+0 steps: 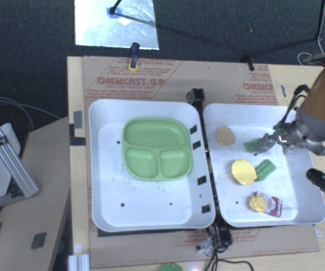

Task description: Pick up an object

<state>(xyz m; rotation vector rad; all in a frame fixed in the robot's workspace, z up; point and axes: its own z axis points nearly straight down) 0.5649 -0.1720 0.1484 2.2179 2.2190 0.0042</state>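
In the right bin (298,120) lie a tan round disc (225,135), a yellow lump (244,171), a green piece (266,167) touching the lump's right side, and a yellow and red packet (265,203) near the front. A second green piece (251,146) lies in the middle of the bin. My gripper (266,143) reaches in from the right, low over the bin, with its tip right at this second green piece. Whether it grips the piece is not visible.
The left bin (103,208) holds a green divided plate (156,148). Black clips (199,145) run along the seam between the bins. The arm's grey and orange body (323,109) hangs over the right bin's far right edge. A silver sheet (116,16) lies on the floor behind the bench.
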